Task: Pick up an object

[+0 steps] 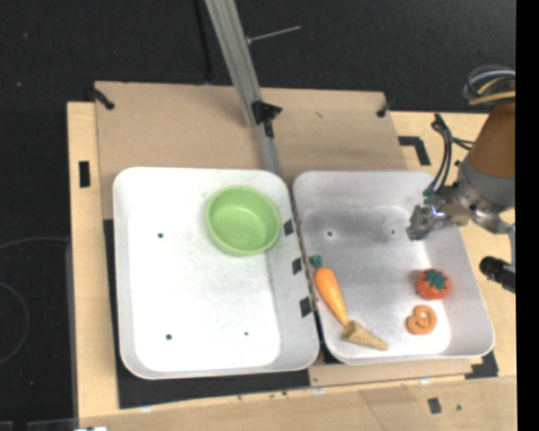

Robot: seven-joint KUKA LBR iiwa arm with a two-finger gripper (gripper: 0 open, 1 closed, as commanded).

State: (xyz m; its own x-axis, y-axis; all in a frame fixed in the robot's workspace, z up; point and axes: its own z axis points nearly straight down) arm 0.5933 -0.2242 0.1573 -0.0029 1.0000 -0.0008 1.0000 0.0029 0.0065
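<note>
Above right bin [377, 191], unlabelled end effector [419, 222]

Two bins are set side by side on the bench [85, 393], and a bowl [243, 221] is placed in the left bin [162, 330] near its far right corner. In the right bin [368, 205], a carrot [331, 294] and a cone [366, 336] are found near the left wall, with a tomato [433, 283] and a pretzel [421, 320] toward the right. The gripper [419, 224] is positioned over the right bin's far right part, behind the tomato.

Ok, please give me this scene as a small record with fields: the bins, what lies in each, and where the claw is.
left bin: green bowl, near its upper right corner
right bin: carrot, cone-shaped tan piece, tomato, small orange pretzel-like piece
claw: over the right bin's upper right part, nothing seen between its fingers
</note>
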